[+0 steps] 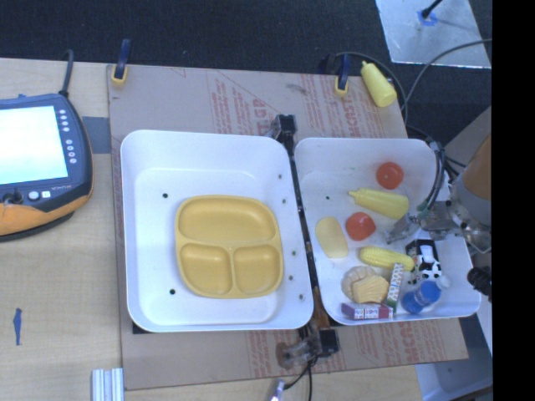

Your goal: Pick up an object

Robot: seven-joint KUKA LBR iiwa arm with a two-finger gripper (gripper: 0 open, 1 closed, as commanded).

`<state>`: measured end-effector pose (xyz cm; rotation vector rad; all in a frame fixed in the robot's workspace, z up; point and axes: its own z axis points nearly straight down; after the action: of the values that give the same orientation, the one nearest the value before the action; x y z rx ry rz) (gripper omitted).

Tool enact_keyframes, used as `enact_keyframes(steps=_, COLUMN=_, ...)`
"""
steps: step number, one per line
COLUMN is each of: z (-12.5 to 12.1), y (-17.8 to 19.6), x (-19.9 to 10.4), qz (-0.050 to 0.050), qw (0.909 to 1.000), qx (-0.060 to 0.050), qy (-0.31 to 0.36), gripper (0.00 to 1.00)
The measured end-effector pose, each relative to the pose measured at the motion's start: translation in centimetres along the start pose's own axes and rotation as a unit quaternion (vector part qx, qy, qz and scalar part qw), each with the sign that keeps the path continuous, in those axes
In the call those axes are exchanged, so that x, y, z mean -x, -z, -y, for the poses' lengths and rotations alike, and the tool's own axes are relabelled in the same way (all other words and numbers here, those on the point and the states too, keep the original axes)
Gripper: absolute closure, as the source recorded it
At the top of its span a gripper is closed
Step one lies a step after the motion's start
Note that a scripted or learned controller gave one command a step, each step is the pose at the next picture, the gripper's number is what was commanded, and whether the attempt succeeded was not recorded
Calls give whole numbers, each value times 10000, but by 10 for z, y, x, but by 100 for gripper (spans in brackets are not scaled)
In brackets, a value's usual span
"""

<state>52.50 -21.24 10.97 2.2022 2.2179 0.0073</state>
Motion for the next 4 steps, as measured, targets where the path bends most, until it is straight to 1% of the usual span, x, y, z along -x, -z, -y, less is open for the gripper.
enact_keyframes(steps=1, z=-1, y=12, x=3, qz=24, qw=10000, qx=14, qy=-2, gripper=100)
enact_keyframes(steps=2, z=-1, y=12, x=3, qz=30, qw=10000, qx=8, qy=2, gripper=0)
enact_keyframes(steps=3, z=-18, y=-4, x=-25, qz=31, qw=10000, qx=36, qy=-1, gripper=0)
enact_keyframes(steps=4, z=-79, y=-7, x=-39, qz=24, qw=10000, qx=50, qy=-19, gripper=0)
